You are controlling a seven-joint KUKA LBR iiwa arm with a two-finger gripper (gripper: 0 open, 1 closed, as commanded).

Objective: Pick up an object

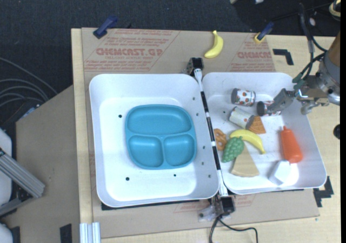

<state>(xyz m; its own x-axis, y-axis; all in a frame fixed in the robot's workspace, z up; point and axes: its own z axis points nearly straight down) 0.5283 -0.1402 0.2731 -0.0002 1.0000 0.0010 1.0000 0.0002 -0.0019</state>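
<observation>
Two bananas [214,45] [248,139], two bins [102,128] [316,166]

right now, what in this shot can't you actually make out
- Gripper, camera view: small and dark over the right bin; open or shut cannot be read.
- Arm, camera view: cut off by the right edge.
- Small can label: too small to read.
- Item at the divider: partly hidden by the green grapes; kind unclear.
- White block: too washed out against the bin to identify.

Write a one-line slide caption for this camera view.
Arm's tool hovers over right bin of toy food; blue divided plate sits in left bin.
</observation>
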